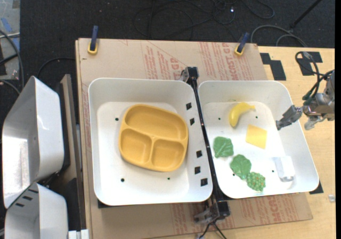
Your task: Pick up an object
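Two white bins sit side by side on a worktop (133,57). The right bin (298,142) holds a banana (238,113), cheese wedge (257,137) and greens, loose for picking. The hand (290,115) hovers at its right rim, carrying nothing; whether it is spread, I cannot tell.

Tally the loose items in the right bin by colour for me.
Yellow: 2, banana and cheese wedge
Green: 3, leafy piece, leafy piece, broccoli-like piece
White: 1, small block
Total: 6
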Controlling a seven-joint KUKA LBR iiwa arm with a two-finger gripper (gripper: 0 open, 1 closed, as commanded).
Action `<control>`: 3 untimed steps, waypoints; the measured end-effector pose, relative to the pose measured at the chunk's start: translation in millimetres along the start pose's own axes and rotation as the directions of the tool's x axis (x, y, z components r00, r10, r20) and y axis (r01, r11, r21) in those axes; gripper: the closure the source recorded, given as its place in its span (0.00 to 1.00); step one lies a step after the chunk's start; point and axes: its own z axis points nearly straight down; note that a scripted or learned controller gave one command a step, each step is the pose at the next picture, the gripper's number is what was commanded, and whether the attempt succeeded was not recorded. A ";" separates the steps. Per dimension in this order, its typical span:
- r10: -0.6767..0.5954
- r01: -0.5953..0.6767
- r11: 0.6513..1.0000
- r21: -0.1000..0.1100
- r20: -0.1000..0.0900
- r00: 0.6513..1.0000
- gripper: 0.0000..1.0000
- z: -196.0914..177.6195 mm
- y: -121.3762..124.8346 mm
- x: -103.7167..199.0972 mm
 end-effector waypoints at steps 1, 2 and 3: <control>-0.004 0.004 1.000 -0.010 0.002 1.000 0.00 -5.3 2.2 0.8; -0.004 0.004 1.000 -0.006 0.001 1.000 0.00 44.6 8.6 7.5; -0.001 0.001 1.000 -0.005 0.000 1.000 0.00 92.0 3.9 9.5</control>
